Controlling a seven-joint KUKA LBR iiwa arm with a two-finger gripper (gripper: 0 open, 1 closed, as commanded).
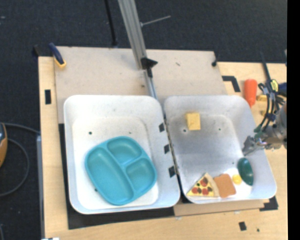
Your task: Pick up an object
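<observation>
Hovering at the right bin's (250, 115) right edge, gripper (253, 143), finger state impossible to tell, dark green object (245, 170) just below, long axis roughly upright.

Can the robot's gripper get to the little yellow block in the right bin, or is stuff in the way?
Probably yes. The yellow block sits alone near the back of the right bin, with bare floor around it. The gripper is at the bin's right edge; the other toys lie in the front corner.

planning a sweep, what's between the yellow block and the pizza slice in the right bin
Bare bin floor between the yellow block and the pizza slice, seen in the camera view.
</observation>
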